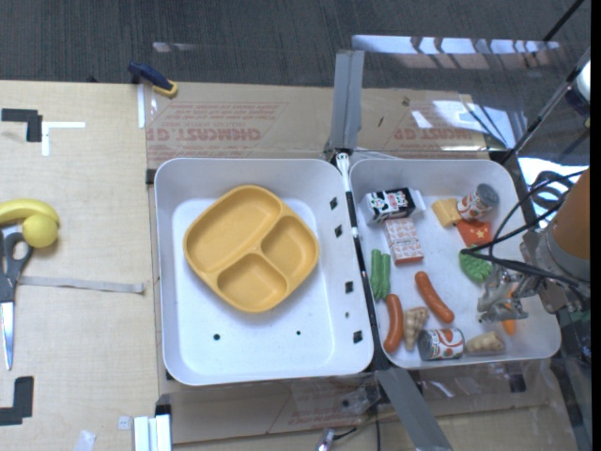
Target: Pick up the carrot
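Reaching in from the right edge, the grey arm with its orange band [575, 222] leans low over the near right corner of the right-hand shallow white bin [526, 353], and its metal gripper [500, 299] hangs down among a tangle of black cables. A small orange carrot [509, 325] shows just under the gripper's tip, touching or almost touching it; whether it sits between the fingers or lies on the bin floor beside them I cannot tell, and how far the gripper is open cannot be made out either.

Just beyond the gripper lies a leafy green toy vegetable [475, 267], with a red-orange flat packet [475, 234] behind it, then a yellow cheese wedge [444, 213] and a small grey tin [485, 196] at the far side. Nearer the camera a beige lumpy piece [485, 344] rests by the front wall, beside a red-and-white can lying on its side [441, 344]. A red-orange sausage [434, 296] lies at a slant in the middle of the bin, a second sausage [393, 322] stands closer to the divider, and a tan piece [415, 326] sits between them. Green pea pods [379, 274], a pink patterned box [405, 241] and a black-and-white carton [390, 203] fill the left part of this bin.

The left-hand white bin [178, 336] carries a yellow three-compartment plate [250, 247]. Out on the wooden worktop [75, 346] to the left are a yellow banana [30, 221] and a pair of scissors [8, 280]
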`<state>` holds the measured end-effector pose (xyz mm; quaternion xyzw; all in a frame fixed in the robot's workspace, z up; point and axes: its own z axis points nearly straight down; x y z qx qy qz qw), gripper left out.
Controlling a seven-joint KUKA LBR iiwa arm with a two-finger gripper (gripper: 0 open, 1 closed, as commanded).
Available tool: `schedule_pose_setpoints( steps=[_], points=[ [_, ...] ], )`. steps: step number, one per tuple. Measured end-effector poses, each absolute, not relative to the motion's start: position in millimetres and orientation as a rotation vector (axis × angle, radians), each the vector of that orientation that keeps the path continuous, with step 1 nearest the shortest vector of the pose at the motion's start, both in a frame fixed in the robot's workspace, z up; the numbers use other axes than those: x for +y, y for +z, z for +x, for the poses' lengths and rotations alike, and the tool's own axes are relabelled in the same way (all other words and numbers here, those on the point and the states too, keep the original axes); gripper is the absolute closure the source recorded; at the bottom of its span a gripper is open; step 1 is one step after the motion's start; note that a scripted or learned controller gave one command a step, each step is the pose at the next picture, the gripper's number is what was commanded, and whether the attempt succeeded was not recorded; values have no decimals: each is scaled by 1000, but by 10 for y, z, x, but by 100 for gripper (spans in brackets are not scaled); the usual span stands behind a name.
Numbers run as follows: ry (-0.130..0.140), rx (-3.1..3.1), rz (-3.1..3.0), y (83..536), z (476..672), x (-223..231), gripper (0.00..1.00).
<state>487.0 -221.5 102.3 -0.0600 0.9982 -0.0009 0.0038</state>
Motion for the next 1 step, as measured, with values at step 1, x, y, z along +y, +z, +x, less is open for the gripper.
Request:
schedule_pose_setpoints(
  steps=[1],
  points=[
    [-6,3123,-188,1123,4892,-2215,100]
  ],
)
